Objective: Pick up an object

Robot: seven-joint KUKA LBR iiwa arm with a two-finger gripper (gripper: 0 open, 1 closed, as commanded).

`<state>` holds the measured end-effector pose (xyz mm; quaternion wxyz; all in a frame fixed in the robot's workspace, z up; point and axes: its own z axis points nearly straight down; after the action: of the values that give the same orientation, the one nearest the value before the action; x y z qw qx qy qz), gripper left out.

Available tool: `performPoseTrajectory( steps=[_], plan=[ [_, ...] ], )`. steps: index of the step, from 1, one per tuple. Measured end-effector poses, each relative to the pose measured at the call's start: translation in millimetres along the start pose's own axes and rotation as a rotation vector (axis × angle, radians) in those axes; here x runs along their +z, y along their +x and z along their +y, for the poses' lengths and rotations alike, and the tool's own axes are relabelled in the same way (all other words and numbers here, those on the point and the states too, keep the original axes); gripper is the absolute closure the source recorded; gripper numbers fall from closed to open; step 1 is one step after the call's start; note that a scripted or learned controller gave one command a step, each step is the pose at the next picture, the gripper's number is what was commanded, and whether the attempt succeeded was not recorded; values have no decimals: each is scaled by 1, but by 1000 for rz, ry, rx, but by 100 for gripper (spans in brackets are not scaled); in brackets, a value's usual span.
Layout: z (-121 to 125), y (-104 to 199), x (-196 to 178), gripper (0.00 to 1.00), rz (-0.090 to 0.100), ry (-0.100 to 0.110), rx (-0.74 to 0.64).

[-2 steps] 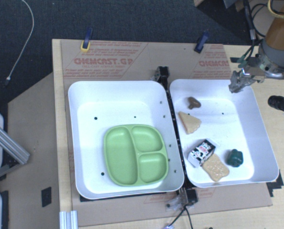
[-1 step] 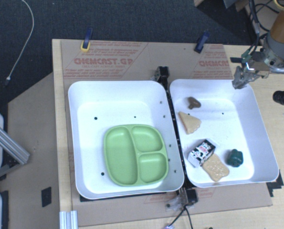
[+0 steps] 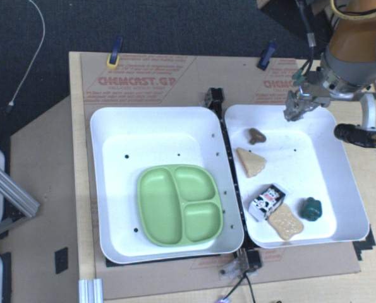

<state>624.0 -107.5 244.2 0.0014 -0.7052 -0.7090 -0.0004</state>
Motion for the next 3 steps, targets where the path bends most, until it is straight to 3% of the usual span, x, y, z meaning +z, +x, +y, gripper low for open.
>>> performPoseTrajectory(
  steps=[1, 3],
  plan=[
    [-16, 48, 14, 100, -1, 2, 1],
    [-45, 147, 3, 100, 0, 1, 0]
  ],
)
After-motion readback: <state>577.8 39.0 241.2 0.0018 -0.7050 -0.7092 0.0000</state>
